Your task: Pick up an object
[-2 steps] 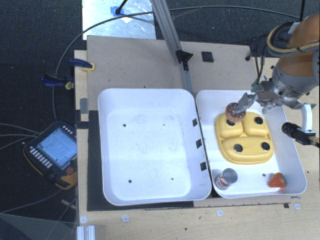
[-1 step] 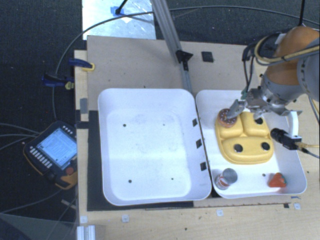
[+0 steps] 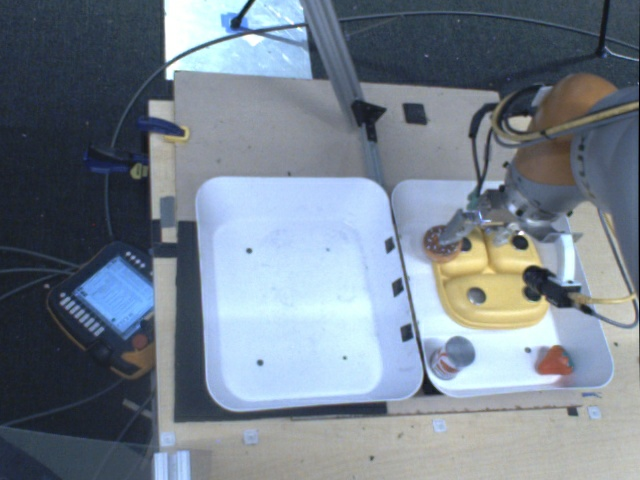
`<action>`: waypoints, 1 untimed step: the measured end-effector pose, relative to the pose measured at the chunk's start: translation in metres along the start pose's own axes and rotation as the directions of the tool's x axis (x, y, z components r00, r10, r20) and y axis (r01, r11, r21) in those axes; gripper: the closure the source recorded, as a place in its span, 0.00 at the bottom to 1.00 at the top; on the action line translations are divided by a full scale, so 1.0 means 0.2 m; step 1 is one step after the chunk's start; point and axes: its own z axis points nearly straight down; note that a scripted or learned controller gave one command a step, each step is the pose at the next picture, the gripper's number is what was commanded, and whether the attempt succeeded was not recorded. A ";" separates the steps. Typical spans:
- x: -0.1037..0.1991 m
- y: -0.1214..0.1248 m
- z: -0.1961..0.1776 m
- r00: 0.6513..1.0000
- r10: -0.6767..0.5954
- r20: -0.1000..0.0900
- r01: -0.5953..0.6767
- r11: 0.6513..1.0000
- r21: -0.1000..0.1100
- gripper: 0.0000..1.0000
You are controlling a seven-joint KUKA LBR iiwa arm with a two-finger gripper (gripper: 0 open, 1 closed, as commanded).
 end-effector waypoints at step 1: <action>0.04 0.04 0.04 1.000 -0.006 -0.009 0.006 1.000 -0.018 0.00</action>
